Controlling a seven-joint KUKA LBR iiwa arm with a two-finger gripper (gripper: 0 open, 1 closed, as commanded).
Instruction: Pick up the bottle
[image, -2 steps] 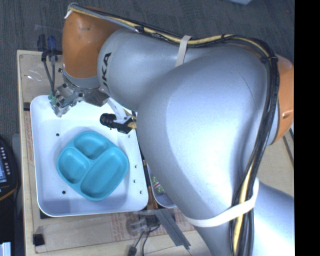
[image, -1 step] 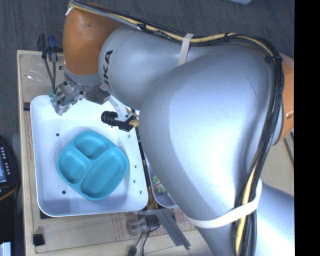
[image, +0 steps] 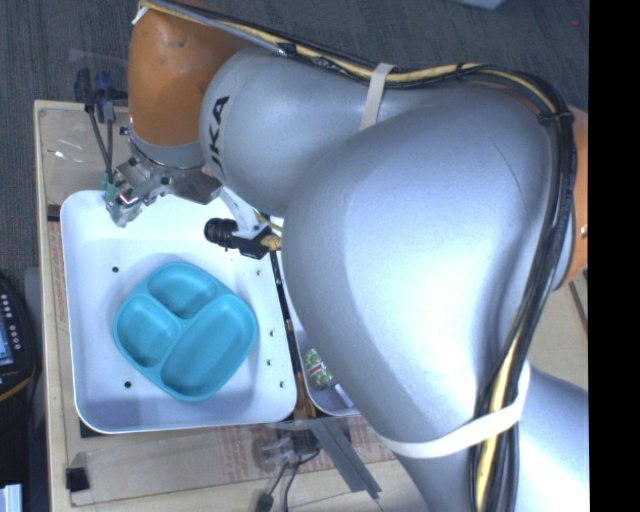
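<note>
The grey arm's jaws (image: 120, 203), whose spread I cannot tell, hover over the left shallow white plastic bin (image: 85, 395) near a blue three-compartment plate (image: 185, 327), while no bottle is identifiable; it would probably be light, slippery, best gripped mid-body.

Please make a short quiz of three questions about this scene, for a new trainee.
1. True or false: the blue divided plate lies in the left bin.
2. How many compartments does the blue divided plate have?
3. Where is the gripper? A) over the plate's centre; B) at the far left corner of the left bin; C) deep inside the right bin.

Key: 1 true; 2 three; 3 B.
</note>
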